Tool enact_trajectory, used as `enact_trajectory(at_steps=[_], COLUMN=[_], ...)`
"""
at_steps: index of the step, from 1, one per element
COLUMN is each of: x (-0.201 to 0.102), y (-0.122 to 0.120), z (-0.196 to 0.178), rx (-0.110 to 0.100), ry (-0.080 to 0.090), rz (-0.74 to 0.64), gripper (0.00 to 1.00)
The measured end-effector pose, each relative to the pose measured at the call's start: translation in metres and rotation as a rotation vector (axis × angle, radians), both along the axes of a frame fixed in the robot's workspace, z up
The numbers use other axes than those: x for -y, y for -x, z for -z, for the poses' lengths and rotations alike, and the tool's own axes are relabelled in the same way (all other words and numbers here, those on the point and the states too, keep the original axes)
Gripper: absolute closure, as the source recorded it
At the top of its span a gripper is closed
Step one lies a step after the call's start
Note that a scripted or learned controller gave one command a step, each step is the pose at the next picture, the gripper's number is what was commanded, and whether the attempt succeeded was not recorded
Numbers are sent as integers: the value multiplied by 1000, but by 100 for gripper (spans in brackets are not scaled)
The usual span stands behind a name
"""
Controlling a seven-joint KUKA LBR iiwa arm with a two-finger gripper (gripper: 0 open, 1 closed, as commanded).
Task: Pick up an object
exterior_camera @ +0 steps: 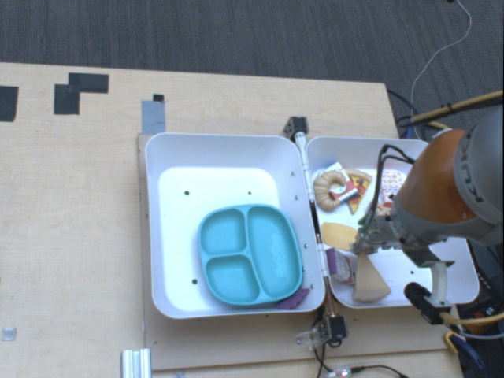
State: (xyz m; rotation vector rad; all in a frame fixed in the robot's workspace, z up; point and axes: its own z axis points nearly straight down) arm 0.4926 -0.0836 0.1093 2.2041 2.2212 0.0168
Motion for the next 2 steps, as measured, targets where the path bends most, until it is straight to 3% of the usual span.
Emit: enact_trajectory(at_steps=[1, 2], x=[0, -1], y=[0, 4], z=[0, 22], rx=[0, -9], ry=[0, 0], rz=[1, 6], gripper=[0, 0])
